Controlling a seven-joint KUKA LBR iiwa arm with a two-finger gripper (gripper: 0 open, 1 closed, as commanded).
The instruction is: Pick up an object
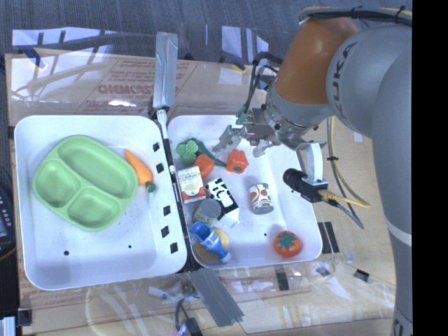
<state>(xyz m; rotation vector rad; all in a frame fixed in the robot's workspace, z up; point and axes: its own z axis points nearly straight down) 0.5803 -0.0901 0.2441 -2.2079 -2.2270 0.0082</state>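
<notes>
White plastic bins sit side by side on the desk (364, 257), and the grey arm (364, 68) with its orange band reaches in from the right over the right bin (308, 219). Its claw (245, 137) hangs low over the upper part of that bin, metal fingers (225, 138) spread apart, with nothing seen between them. Just below the claw lies a small orange pepper-shaped toy (237, 161) (whether a fingertip touches it I cannot tell).

To the left of that toy lie a green leafy piece (187, 149) and an orange-red piece (204, 165), close against each other near the divider. Below them stands a small yellow-and-white carton (190, 183), and beside it a black-and-white block (221, 193). A grey tin (207, 211) lies near the middle, with a blue-and-yellow object (208, 238) at the bin's lower left corner. A red-and-white can (261, 198) lies on its side towards the right, and a red tomato (287, 243) with a green top rests near the lower right corner.

In the left bin (42, 264) a green divided plate (84, 180) lies at a slant, and an orange carrot (138, 166) lies just beside its right rim.
</notes>
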